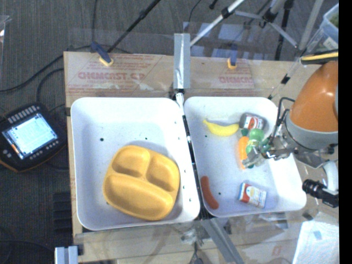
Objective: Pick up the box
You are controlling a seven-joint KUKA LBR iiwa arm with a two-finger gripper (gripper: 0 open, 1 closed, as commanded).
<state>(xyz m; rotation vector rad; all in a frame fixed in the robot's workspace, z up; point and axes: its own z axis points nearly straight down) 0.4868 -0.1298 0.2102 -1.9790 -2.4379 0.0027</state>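
White bin, box with orange-and-white label, writing unreadable

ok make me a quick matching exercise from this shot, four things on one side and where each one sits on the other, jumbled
Things:
1. yellow tray
2. banana
3. box
4. red sausage

Places:
A. near corner of the right bin, toward the arm
B. left bin, alone
C. right bin, by the divider between the bins
D. far part of the right bin

Pairs: 1-B, 2-D, 3-A, 4-C
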